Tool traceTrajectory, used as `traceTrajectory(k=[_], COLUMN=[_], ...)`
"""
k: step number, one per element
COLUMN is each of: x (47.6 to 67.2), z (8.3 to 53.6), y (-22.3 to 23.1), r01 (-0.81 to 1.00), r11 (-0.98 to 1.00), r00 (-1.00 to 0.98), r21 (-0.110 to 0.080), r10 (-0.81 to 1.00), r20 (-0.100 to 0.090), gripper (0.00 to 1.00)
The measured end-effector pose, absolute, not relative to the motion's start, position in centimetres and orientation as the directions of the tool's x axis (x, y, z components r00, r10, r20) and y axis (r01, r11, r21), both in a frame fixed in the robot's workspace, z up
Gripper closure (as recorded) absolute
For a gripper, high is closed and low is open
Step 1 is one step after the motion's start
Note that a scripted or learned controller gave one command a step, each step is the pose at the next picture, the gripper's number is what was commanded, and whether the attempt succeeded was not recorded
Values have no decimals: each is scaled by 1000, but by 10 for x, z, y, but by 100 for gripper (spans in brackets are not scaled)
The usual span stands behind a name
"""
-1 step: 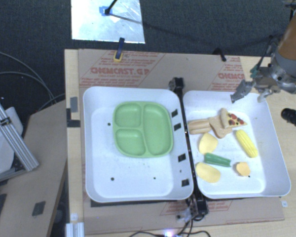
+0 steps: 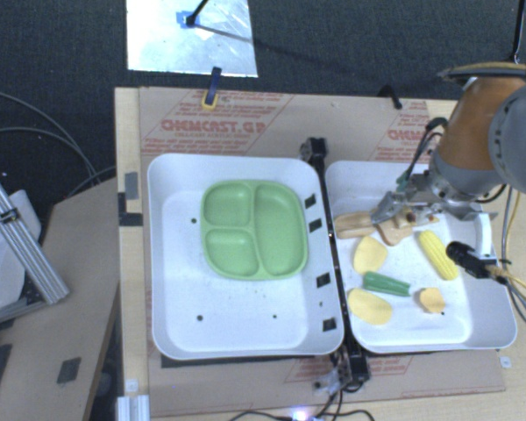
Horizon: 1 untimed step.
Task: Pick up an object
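My gripper (image 2: 401, 210) hangs low over the upper middle of the right bin (image 2: 486, 323). Directly under it lies a tan, wood-coloured piece (image 2: 358, 225) that stretches left toward the bin's wall; its right end is partly covered by the gripper. Whether the gripper touches that piece I cannot tell. A yellow corn cob (image 2: 437, 254) lies just right of and below the gripper. Further toward the front lie a pale yellow slice (image 2: 369, 254), a green pod (image 2: 386, 282), a second yellow slice (image 2: 369, 306) and a small orange piece (image 2: 431, 300).
The left bin (image 2: 171, 323) holds a green divided plate (image 2: 252, 229). A black divider with clips (image 2: 323, 235) runs between the bins. The arm's orange band (image 2: 478, 125) and a black cable (image 2: 473, 261) hang over the right bin's far right side.
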<state>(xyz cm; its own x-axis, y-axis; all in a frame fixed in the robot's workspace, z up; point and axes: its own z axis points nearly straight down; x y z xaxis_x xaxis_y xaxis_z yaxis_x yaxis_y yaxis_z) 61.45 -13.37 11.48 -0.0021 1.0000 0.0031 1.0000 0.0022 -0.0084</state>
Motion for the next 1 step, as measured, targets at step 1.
traceTrajectory(k=[1], x=[613], z=[101], y=[-100], r01=[1000], r11=[2], r00=[-2], r21=[22], r10=[1000], r20=[-6], gripper=[0])
